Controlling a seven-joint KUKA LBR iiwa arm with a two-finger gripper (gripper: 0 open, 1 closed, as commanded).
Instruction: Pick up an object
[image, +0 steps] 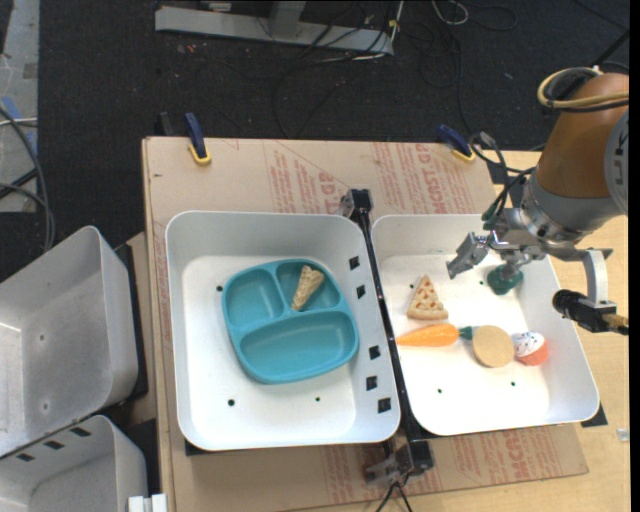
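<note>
The claw (487, 262) hangs over the upper right of the right bin (570, 400), its fingers spread with nothing between them. In the left bin (190, 400), a blue tray (290, 335) holds a wedge (307, 287). Right bin: pizza slice (427, 300), carrot (428, 337), round cookie (491, 346), small red-and-white piece (531, 346).

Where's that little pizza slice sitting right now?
The pizza slice lies in the right bin, near its left wall, just above the carrot and left of the pincer.
</note>
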